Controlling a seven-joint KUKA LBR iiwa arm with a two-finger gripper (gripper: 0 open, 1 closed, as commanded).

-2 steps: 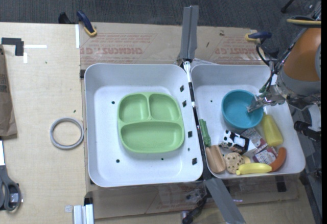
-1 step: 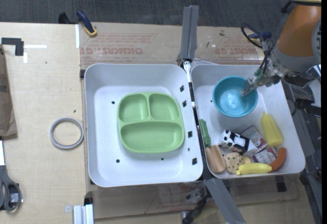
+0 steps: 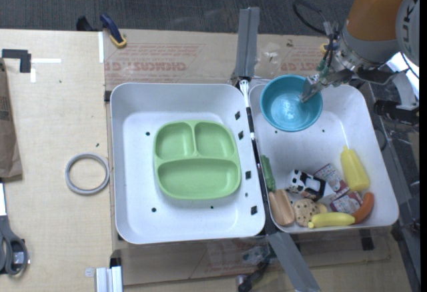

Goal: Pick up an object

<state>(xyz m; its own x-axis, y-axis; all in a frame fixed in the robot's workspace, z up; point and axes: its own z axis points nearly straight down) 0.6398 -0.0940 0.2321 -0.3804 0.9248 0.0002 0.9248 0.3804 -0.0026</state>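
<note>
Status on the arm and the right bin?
Gripper at the rim of the round blue bowl, right bin's far corner. Nothing visibly gripped. Toy food heaped at the near edge, apart from the bowl.

Mirrored red print on the cardboard [image 3: 160, 61] is illegible.

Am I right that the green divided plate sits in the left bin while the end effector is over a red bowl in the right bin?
Not quite: the bowl is blue, not red. The camera view shows the green divided plate in the left bin and the end effector over that bowl in the right bin.
</note>
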